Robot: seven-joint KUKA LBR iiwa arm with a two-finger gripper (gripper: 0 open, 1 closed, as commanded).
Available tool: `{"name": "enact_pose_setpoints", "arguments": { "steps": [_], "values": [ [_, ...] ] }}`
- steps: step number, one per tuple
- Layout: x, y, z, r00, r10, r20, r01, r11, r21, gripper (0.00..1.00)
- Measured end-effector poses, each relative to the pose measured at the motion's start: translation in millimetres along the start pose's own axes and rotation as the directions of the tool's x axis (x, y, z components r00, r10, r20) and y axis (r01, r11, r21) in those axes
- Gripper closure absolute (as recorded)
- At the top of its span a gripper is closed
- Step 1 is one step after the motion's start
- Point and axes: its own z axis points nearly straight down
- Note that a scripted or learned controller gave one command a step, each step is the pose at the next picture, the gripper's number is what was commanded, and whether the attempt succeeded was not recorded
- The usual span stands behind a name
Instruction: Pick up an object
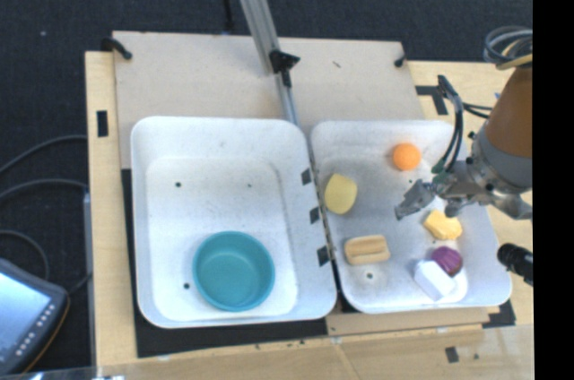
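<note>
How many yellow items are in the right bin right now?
2. A pale yellow rounded piece lies near the right bin's left wall. A brighter yellow block sits just below the gripper, near the right side. The arm could hide more.

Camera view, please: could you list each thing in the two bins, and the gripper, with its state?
Teal bowl: upright, in the left bin.
Orange ball: lying free in the right bin.
Pale yellow piece: lying free by the divide.
Tan block: lying flat.
Yellow piece: lying free, just below the gripper.
Purple object: touching the white object.
Gripper: over the right bin, holding nothing visible.
</note>
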Motion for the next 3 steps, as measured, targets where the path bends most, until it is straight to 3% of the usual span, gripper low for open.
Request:
{"name": "enact_pose_setpoints", "arguments": {
  "steps": [1, 3],
  "values": [
    [-0.2, 0.0, 0.0, 1.000, 0.002, 0.000, -0.002, 1.000, -0.001, 0.00],
    [-5.7, -5.7, 93.2, 1.000, 0.004, 0.001, -0.004, 1.000, 0.006, 0.00]
  ]
}}
